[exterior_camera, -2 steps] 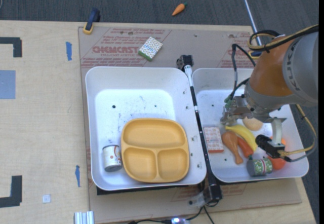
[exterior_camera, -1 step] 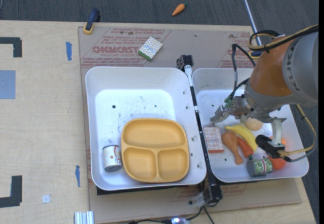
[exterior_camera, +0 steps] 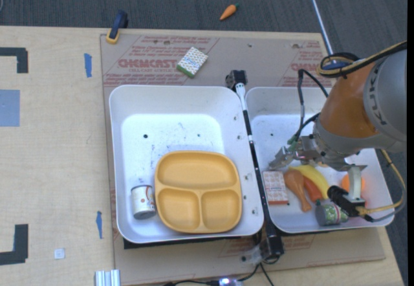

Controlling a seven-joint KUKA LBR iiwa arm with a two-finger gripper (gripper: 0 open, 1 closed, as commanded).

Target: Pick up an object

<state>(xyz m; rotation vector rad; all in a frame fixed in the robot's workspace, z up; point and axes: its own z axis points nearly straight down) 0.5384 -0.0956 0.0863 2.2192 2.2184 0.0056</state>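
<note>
Banana (exterior_camera: 315, 176) (right bin (exterior_camera: 272, 124)) beneath end effector (exterior_camera: 289, 156).

Two white bins (exterior_camera: 123, 149), one yellow tray (exterior_camera: 197, 191), one mug (exterior_camera: 142, 202), one banana (exterior_camera: 315, 178).

We see bright, even overhead light, glare on the left bin (exterior_camera: 129, 123) floor, soft shadows, slightly soft focus.

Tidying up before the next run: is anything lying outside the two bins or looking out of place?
Yes. A small toy carrot lies on the dark floor beyond the bench. A green-and-white box sits askew on the board behind the left bin, and a blue-and-yellow clip rests at the bench's far edge. All three are outside the bins.
</note>
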